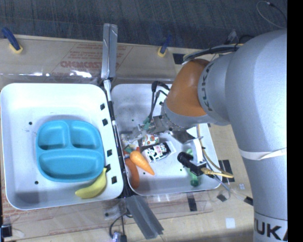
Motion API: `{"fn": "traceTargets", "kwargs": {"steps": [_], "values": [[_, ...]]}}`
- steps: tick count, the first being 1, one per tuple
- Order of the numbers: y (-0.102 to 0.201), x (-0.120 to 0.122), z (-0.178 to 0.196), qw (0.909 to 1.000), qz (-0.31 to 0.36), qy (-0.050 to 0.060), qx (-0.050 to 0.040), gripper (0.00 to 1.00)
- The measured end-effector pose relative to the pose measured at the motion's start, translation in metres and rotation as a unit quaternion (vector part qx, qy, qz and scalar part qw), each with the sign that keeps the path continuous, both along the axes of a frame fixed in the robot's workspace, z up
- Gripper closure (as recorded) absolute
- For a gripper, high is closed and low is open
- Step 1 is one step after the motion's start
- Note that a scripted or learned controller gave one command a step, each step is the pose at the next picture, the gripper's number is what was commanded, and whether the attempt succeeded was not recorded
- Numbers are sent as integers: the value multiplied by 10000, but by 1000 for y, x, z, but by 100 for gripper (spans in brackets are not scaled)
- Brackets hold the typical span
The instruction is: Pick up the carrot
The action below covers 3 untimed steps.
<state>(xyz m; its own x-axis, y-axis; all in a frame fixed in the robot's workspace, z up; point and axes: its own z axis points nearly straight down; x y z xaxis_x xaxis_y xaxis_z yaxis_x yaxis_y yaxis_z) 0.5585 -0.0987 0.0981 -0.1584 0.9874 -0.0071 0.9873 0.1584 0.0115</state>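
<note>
The carrot [142,163] is orange and tapered, lying in the right bin [126,97] near its front left, tip pointing to the front right. My gripper [143,134] hangs just behind the carrot, low over a small clutter of objects, and the carrot is not between its fingers. The arm's orange band [187,92] and grey wrist cover the bin's back right part.
A darker orange piece [133,176] lies against the right bin's left wall beside the carrot. A small patterned white card [157,150] sits right of the carrot, and a green object [194,178] lies at the front right. The left bin [15,105] holds a blue divided plate [69,149] and a banana [93,188].
</note>
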Motion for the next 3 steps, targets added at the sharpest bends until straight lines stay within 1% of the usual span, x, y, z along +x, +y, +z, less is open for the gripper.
{"fn": "traceTargets", "kwargs": {"steps": [1,2,3], "values": [[-2,-61,0,9998,184,-12,-8,0],[53,-82,93,9995,301,71,26,0],[77,-82,93,9969,777,84,27,0]]}}
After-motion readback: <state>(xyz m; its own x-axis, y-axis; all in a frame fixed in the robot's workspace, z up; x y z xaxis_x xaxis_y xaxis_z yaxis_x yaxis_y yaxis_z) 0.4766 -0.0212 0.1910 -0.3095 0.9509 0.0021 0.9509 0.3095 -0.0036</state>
